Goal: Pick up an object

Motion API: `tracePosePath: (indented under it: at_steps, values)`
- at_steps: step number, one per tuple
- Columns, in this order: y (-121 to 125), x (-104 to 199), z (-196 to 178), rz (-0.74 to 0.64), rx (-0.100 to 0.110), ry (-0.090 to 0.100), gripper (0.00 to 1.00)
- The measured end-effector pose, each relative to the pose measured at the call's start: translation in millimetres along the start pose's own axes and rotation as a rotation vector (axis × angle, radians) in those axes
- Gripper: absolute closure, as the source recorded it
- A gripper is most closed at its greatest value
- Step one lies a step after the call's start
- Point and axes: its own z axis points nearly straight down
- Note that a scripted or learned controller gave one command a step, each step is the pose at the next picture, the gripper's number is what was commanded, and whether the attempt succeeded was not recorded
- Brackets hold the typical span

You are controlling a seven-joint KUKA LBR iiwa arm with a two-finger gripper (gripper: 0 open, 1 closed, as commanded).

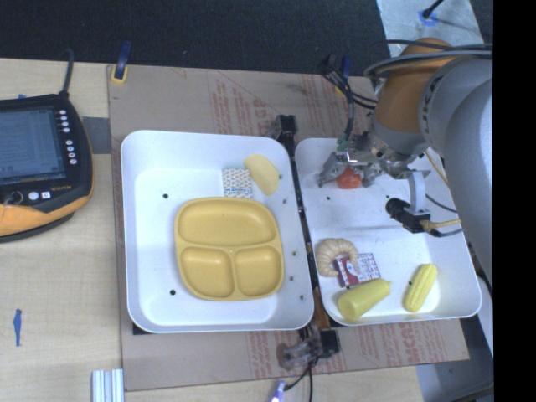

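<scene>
My gripper hangs over the far left corner of the right bin, low over its floor. A small red object lies right under it, partly covered by the gripper body. Nearer the front of the same bin lie a beige ring-shaped pastry, a small red packet, a yellow cylinder and a yellow corn cob. The grey arm with its orange band comes in from the upper right.
The left bin holds a yellow divided plate, a small patterned packet and a pale yellow piece. An orange-and-black control tablet lies on the bench at far left. A black cable plug hangs over the right bin.
</scene>
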Motion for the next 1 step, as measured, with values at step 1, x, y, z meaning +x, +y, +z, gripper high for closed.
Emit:
tracePosePath:
  at_steps: [1]
  values:
    - [0.0,-0.7,-10.5,-0.002,0.002,0.000,1.00]
